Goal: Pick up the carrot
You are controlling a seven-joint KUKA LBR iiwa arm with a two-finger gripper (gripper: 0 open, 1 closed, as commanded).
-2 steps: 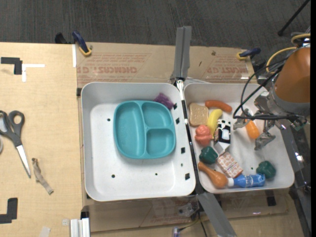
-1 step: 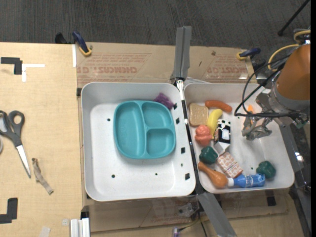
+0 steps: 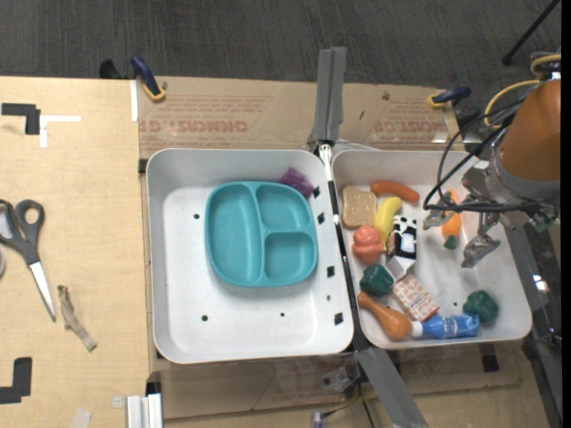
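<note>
Nearest the front rim of the right shallow white bin (image 3: 517, 333) lies a blue-and-white plastic bottle (image 3: 449, 327); its label is too small to read. A bit further back hangs the grey two-finger gripper (image 3: 477, 248), and I honestly can't tell if it's wide or narrow. The small orange carrot with a green end (image 3: 452, 226) sits just beside it, to its left and slightly further back, long axis roughly near-to-far. Beyond that, the brown cardboard sheet (image 3: 223, 114) has upside-down red lettering I can't make out.

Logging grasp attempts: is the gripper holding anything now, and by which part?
Cannot be told. The gripper hangs over the right bin near a small orange carrot, with nothing visibly between it.
</note>
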